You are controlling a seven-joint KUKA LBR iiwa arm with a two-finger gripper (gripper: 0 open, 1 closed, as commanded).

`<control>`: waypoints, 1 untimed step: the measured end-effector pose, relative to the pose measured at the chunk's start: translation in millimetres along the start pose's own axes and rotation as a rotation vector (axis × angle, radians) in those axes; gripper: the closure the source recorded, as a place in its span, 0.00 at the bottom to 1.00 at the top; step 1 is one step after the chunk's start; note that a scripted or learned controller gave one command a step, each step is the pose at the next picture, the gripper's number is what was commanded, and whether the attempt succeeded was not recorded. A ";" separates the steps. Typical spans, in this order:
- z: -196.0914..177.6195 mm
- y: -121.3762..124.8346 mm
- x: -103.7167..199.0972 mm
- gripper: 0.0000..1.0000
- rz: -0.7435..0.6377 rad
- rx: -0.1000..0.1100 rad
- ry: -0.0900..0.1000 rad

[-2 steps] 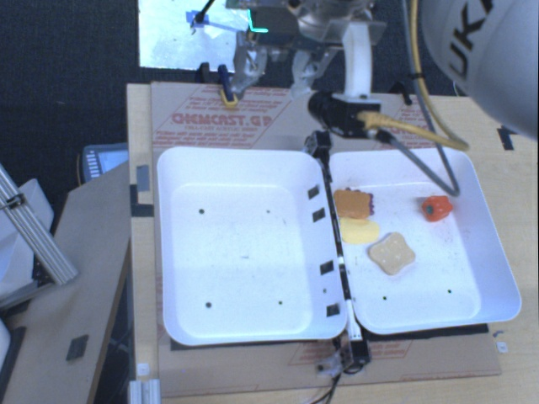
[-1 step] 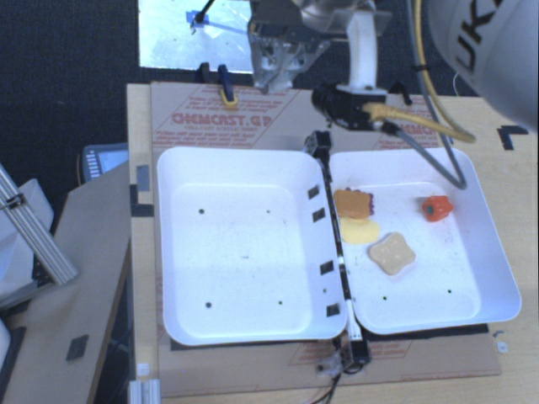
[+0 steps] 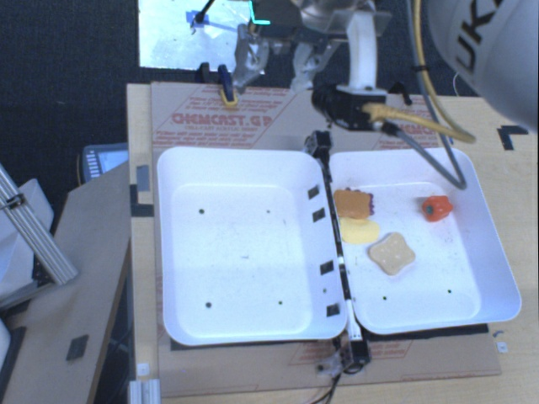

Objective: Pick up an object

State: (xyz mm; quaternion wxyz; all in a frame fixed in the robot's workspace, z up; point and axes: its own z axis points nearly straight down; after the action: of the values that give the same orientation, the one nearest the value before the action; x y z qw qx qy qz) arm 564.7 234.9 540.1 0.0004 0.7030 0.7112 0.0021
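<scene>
We see the gripper [image 3: 276, 67] high in the view, at about 12 o'clock from the middle of the bench [image 3: 93, 225], above the brown cardboard sheet [image 3: 219, 118] and behind the far rims of both bins. Its two fingers [image 3: 249, 61] point down and stand spread apart, with nothing between them. The left bin [image 3: 181, 171] has only its white floor with small dark holes, so the room inside it is wide on all sides. The objects are all in the right bin [image 3: 488, 259]. An orange waffle-like piece [image 3: 353, 203] lies at about 10 o'clock in this bin, near the wall which the two bins share. A pale yellow flat piece [image 3: 360, 231] lies just beside it at its 6 o'clock; we cannot tell if they touch. A toast-shaped piece [image 3: 392, 253] sits at 5 o'clock from the yellow one, touching its edge or very near, close to the middle of the floor. A small red-orange object [image 3: 436, 208] stays well apart at about 2 o'clock, near the right wall. The near half of the right bin, toward 6 o'clock, has free floor. A yellow cable [image 3: 421, 120] and a grey cable [image 3: 446, 160] hang over the far rim of this bin.
</scene>
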 end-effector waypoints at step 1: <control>-11.6 0.1 0.5 1.00 -0.004 -0.003 0.002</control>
State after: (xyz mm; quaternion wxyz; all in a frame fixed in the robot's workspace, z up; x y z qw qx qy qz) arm 564.8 235.4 551.7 0.0008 0.7014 0.7127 0.0036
